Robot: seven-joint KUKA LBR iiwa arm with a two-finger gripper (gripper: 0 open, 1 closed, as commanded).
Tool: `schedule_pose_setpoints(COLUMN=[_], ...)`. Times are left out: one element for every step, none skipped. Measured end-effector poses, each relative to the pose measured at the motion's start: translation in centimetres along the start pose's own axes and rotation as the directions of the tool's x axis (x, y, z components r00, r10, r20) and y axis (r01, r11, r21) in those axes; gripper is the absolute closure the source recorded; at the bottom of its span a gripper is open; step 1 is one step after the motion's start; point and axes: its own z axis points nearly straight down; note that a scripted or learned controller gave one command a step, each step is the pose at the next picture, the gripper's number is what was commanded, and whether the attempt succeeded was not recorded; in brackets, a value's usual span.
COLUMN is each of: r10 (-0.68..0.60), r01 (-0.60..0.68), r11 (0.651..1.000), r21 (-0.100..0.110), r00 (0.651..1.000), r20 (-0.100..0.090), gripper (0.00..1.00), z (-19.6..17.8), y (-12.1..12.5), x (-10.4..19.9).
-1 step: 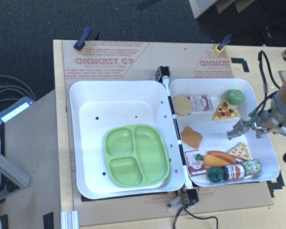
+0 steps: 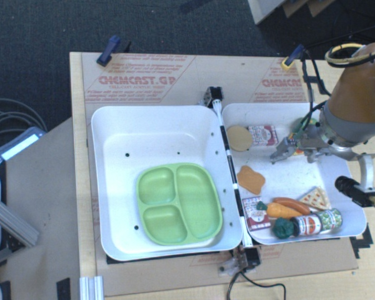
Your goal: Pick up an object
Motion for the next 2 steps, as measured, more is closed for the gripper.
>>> schedule_pose_setpoints(r10=[0.001, 0.002], r01=[-0.001, -0.002], r11=[1.000, 1.000], r21=[0.000, -0.003], r00=[1.000, 1.000], r20=[0.000, 0.000], gripper=[0.00, 1.00], z=[8.78, 7.79], y=[-1.60, -1.54], x=[3.42, 3.42])
